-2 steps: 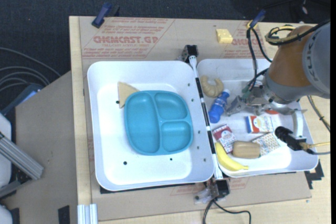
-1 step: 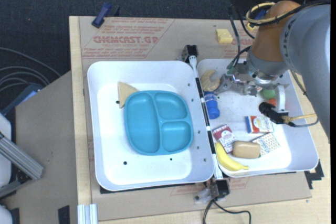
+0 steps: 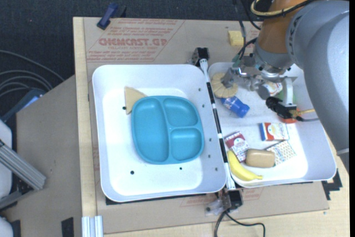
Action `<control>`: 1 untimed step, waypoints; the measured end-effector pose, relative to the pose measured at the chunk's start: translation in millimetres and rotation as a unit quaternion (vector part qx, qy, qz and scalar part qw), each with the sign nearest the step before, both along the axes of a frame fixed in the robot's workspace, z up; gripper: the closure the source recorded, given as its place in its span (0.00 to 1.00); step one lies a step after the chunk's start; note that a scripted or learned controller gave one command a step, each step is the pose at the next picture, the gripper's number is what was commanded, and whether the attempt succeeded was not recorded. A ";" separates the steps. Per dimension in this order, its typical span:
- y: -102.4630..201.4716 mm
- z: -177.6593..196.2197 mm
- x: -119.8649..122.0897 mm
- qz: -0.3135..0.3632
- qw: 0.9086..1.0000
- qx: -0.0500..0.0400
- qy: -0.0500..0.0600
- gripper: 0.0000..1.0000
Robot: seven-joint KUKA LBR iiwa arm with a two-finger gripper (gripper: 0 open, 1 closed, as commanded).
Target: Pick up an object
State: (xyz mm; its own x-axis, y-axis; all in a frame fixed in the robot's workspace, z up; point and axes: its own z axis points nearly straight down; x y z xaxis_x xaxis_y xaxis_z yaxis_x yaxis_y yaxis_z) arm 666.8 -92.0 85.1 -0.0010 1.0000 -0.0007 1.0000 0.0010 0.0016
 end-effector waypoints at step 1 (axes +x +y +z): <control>-1.8 -0.1 -0.2 0.000 1.000 0.000 0.000 0.00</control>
State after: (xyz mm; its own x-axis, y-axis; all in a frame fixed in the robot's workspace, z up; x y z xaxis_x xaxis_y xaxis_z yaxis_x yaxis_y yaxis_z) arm 666.7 -93.8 85.0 -0.0011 1.0000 -0.0010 1.0000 0.0011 0.0009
